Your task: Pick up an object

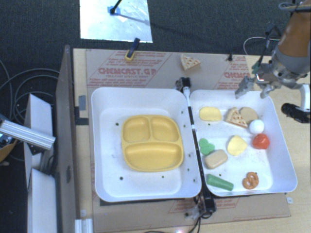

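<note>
**Claw poised over the far rim of the right-hand bin**

The right bin (pixel 286 174) is crowded, but its far strip along the back wall lies bare, and that is where the claw (pixel 253 88) hangs, just above the rim at the far right corner. Its two grey fingers (pixel 242 88) stand spread apart with nothing between them.

Nearest to it, just toward me, are a waffle wedge (pixel 236 117) and a tan round cookie (pixel 249 113), touching each other. A white ball (pixel 256 126) sits just beside them with a red tomato (pixel 261 141) next to it. A yellow oval piece (pixel 210 113) lies to the left, near the divide between bins. Farther off, toward the front, are a pale yellow chip (pixel 236 145), a green clover shape (pixel 206 146), a tan bread roll (pixel 215 158), a green pickle (pixel 219 182) and a pretzel (pixel 250 180), the last two close to the front wall.

The left bin (pixel 104 178) holds a yellow divided plate (pixel 151 142) in its middle, with open floor all round it. Another waffle wedge (pixel 190 62) lies outside on the surface (pixel 160 67), behind the bins.

The arm (pixel 296 38) is cut off at the top right corner, so only its orange-banded wrist shows. The cabling around the claw is hard to make out.
</note>
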Controlling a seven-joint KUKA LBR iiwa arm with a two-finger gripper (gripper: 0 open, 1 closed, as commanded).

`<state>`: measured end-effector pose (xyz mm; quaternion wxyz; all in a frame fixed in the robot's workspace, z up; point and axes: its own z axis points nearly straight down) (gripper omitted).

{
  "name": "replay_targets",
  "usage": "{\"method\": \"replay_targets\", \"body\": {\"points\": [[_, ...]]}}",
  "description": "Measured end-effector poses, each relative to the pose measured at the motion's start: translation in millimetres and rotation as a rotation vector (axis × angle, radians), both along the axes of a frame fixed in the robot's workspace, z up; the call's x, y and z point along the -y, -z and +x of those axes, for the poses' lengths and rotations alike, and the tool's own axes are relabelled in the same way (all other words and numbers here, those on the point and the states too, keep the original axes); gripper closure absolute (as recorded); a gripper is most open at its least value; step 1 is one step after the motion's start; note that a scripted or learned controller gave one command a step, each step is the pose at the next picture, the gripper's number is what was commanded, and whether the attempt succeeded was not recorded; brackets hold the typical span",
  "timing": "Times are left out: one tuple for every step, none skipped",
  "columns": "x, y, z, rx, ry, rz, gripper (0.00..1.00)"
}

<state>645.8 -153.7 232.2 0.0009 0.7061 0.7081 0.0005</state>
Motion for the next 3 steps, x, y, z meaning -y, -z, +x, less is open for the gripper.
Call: {"method": "replay_targets", "body": {"points": [[-1.5, 154.1, -7.2, -0.005, 0.001, 0.001, 0.00], [-1.2, 136.5, -4.5, 0.004, 0.001, 0.000, 1.00], [-91.5, 41.0, -10.8, 0.009, -0.010, 0.004, 1.00]]}}
